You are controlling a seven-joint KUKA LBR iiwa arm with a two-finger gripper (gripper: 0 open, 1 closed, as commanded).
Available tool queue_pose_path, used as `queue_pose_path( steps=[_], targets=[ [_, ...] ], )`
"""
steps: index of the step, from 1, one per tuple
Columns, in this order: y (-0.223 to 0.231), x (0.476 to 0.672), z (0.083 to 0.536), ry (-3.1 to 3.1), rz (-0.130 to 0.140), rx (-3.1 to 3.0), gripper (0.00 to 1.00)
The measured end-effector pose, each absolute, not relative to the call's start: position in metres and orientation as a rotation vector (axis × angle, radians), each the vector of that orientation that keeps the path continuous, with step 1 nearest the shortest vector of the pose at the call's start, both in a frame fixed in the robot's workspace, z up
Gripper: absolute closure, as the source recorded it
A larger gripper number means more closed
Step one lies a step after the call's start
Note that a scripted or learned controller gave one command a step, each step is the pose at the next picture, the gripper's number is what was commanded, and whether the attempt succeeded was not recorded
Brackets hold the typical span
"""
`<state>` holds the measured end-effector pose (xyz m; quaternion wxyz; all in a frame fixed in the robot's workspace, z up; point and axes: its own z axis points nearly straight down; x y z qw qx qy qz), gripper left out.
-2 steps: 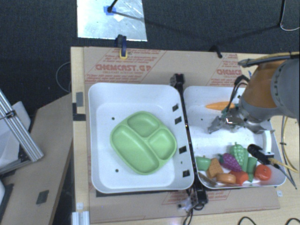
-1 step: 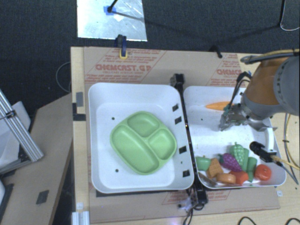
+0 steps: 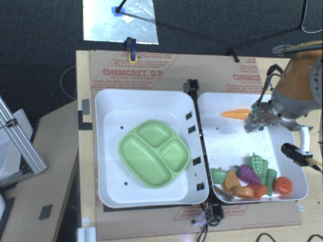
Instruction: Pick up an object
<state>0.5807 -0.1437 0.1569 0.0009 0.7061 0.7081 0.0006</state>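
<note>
Two shallow white bins are seen side by side on the counter, which is covered with printed brown cardboard. The left bin is taken up by a green divided plate with three compartments, lying flat roughly in the middle.

The right bin is where the toy food is found. A carrot is lying near the far wall, orange, tip pointed left. Its thick end is right against the hand, which is reached in from the right and hangs low over the bin's far right part. How wide the hand is spread can't really be made out from this angle, and it can't be told whether the carrot is actually gripped or just touched.

The rest of the pile is bunched up along the near edge of the right bin: a green pepper, purple grapes, a green corn-like piece, a red tomato at the right end, plus a few orange and red bits jammed between them that are too small to name.

The arm is seen with its orange band above the grey wrist. A blue clamp is fixed at the counter's far edge.
</note>
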Motion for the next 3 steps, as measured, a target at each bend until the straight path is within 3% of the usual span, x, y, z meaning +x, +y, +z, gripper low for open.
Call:
queue_pose_path(
  steps=[1,2,3],
  targets=[
    [-0.148,0.574,0.204,2.218,0.004,2.219,1.0],
    [-0.148,0.575,0.224,2.225,0.002,2.216,1.0],
    [-0.097,0.588,0.215,2.23,0.003,2.211,1.0]
  ],
)
